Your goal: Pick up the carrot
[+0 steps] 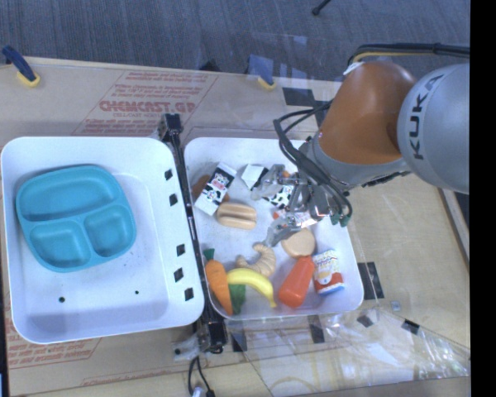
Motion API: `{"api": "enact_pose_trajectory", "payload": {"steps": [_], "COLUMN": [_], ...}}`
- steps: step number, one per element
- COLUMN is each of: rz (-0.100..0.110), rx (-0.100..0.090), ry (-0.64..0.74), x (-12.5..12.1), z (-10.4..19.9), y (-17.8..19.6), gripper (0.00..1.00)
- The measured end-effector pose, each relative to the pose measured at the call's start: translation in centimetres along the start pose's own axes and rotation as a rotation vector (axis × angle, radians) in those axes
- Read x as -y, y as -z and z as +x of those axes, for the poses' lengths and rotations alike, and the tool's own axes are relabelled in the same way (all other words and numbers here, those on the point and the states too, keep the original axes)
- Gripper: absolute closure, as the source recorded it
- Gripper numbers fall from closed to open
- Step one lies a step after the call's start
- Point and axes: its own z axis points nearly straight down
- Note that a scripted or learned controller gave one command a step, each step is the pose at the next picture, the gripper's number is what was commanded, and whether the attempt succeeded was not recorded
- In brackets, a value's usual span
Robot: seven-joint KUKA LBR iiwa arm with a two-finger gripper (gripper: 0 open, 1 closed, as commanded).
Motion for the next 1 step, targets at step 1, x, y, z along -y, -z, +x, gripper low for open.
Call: {"api": "enact_pose_trajectory", "payload": {"steps": [1], "rz": [0.005], "rx": [0.012], "ry": [0.007], "x": [5.76], "z": [-6.56], "y": [7.34], "gripper": [0.00]}}
